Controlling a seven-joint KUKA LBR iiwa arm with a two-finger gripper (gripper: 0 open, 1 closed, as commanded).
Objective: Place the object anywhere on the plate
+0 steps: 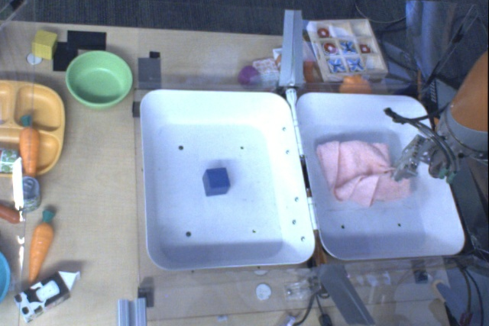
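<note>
**Blue cube in left bin, gripper at pink cloth**

While the blue cube (pixel 217 180) sits mid-floor in the left bin (pixel 164 237), the gripper (pixel 403 166) touches the pink cloth (pixel 353 168) in the right bin (pixel 435 237); finger state unclear; tan bench (pixel 92 240) carries a green bowl (pixel 98 78); dark carpet beyond.

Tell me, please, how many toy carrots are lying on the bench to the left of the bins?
2: one carrot lies on the yellow divided tray, the other carrot lies on the bare bench below it. More could lie past the left edge.
</note>
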